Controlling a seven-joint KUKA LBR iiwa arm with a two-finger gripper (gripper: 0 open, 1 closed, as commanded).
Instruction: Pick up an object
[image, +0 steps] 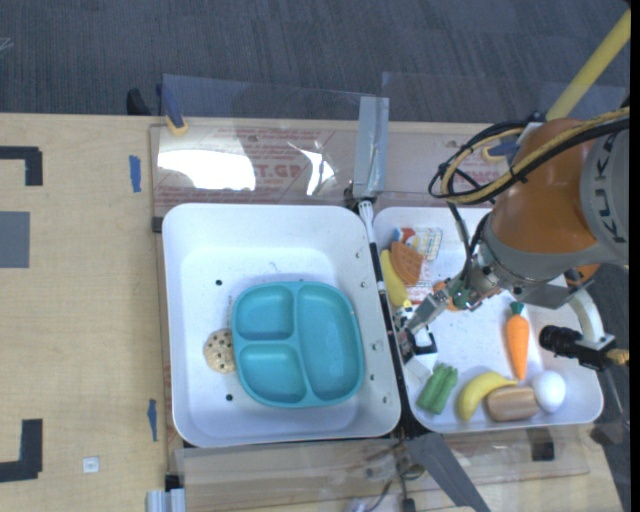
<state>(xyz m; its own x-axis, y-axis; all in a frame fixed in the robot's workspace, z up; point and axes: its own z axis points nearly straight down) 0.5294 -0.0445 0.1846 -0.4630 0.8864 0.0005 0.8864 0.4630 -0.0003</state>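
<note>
Gripper (412, 325) low at right bin (575, 415) left wall, finger state unreadable; risk: it snags the wall or misses the green vegetable (437, 388) nearby.

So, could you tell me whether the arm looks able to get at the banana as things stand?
Probably yes: the banana lies uncovered in the right bin, between a green vegetable and a bread roll, so neighbours crowd it.

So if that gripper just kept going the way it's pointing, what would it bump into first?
Probably the bare floor of the right bin near its left wall, beside the green vegetable; the gripper points down-left, though depth is hard to judge.
</note>
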